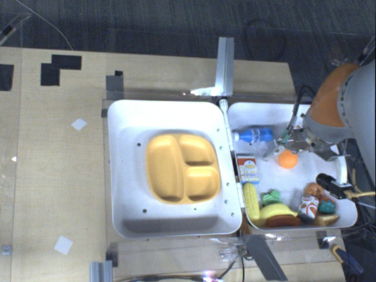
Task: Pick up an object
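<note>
Orange ball just below end effector

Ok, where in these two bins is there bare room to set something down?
Left bin: bare white floor rings the yellow divided tray, widest along its left side and front. Right bin: a small patch between the orange ball and the corn; its front edge is crowded with toys.
</note>
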Motion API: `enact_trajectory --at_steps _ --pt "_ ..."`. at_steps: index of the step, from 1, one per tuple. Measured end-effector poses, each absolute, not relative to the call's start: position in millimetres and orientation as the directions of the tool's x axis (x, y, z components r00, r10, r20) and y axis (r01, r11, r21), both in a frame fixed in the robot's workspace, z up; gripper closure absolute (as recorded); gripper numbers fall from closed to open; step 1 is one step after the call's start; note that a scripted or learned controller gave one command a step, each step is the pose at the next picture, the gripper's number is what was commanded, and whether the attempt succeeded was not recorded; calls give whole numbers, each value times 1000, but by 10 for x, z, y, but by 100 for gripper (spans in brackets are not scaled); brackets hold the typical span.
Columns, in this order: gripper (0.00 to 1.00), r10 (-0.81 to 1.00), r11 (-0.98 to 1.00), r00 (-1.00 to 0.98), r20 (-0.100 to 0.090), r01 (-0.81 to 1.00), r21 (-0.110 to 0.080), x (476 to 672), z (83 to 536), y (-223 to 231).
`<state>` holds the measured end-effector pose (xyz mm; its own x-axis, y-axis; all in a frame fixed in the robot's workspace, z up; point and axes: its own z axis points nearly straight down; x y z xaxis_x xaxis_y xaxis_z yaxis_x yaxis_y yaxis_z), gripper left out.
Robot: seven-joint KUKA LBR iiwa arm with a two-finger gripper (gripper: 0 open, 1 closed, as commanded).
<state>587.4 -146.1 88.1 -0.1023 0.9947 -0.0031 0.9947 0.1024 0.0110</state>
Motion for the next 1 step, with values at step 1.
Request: enact_trajectory --at_steps 1 --pt "100 994 110 -110 -9 994 21 5909 1027 -1465"
